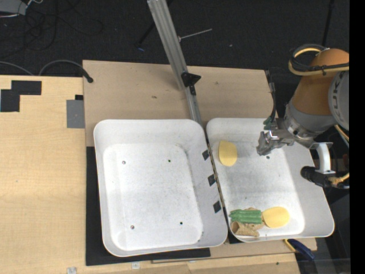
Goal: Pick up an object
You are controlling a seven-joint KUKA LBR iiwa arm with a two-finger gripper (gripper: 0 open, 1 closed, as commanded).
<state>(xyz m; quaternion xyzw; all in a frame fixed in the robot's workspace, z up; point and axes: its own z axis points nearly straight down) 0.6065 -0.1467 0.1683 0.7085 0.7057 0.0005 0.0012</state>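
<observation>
Camera view, contents by size.

Bench: pale wooden bench top bearing both bins; it spreads to the left of and beyond the jaws.

Left bin: shallow white plastic bin, speckled, well to the left of the jaws, touching the right bin along a seam with black clips.

Right bin: shallow white plastic bin, directly under the jaws.

Arm: grey arm with orange band, entering from the right, above and behind the jaws.

Mast: slanted grey metal rail, standing beyond the jaws to the left, its foot at the seam between the bins.

Gripper: silver two-finger gripper, hanging over the far part of the right bin; whether the jaws are wide or narrow cannot be told, and nothing shows between them.

Object 1: pale yellow rounded soft-looking piece, lying on the bin floor just left of the jaws, apart from them.

Object 2: yellow oval piece, near the bin's front wall, well in front of the jaws.

Object 3: green knobbly toy-like item, touching the yellow oval's left side, well in front of the jaws.

Object 4: small tan crumpled scrap, just under the green item, at the front wall.
</observation>
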